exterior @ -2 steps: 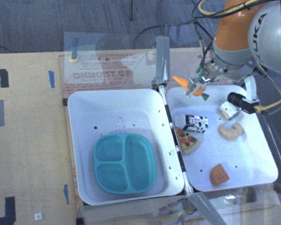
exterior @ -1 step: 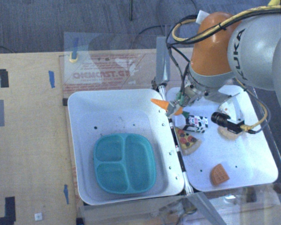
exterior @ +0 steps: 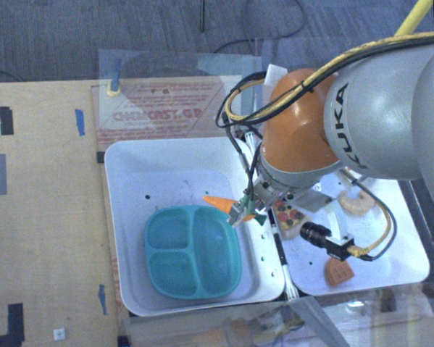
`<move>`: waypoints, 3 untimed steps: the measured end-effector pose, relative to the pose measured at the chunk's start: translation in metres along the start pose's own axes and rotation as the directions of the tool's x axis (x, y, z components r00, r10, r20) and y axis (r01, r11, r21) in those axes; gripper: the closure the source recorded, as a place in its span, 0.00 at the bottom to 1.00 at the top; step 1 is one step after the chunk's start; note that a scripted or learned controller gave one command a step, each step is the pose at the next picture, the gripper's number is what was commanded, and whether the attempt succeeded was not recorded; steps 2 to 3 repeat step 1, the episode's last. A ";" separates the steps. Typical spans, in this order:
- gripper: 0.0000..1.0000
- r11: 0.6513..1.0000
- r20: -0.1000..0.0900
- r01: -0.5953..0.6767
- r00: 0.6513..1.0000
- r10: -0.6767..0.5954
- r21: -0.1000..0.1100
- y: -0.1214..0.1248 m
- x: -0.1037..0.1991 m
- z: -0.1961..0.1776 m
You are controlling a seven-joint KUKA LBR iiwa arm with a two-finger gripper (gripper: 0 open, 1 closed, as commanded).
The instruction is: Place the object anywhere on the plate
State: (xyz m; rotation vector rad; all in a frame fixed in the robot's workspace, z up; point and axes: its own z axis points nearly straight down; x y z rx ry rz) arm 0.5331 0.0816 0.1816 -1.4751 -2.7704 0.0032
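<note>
While my arm (exterior: 359, 111) reaches in from the right, the nearest thing to the camera's low edge is a brown wedge-shaped piece (exterior: 339, 271) lying in the right bin (exterior: 403, 268), one of three loose items I count there. Just above it sit a small dark patterned piece (exterior: 290, 217) and, further right, a pale ring-shaped piece (exterior: 355, 202). In the left bin (exterior: 124, 210) rests one teal plate (exterior: 193, 251), divided into three compartments. My gripper (exterior: 242, 211) hangs over the plate's upper right corner, close to the wall between the two bins; how far its tips stand apart I cannot tell, since they are small and blurred. One orange carrot-like object (exterior: 218, 202) lies just beside the tips, at the plate's top edge, and whether it is pinched or merely touched is unclear. Beyond the bins lies a sheet of clear plastic (exterior: 162, 99) with red lettering.
</note>
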 end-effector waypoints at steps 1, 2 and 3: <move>0.00 1.000 0.000 -0.003 1.000 0.003 -0.001 -0.001 -0.001 0.000; 0.00 1.000 0.000 -0.003 1.000 0.003 -0.001 -0.001 -0.001 0.000; 0.00 1.000 0.000 -0.003 1.000 0.003 -0.001 -0.001 -0.001 0.000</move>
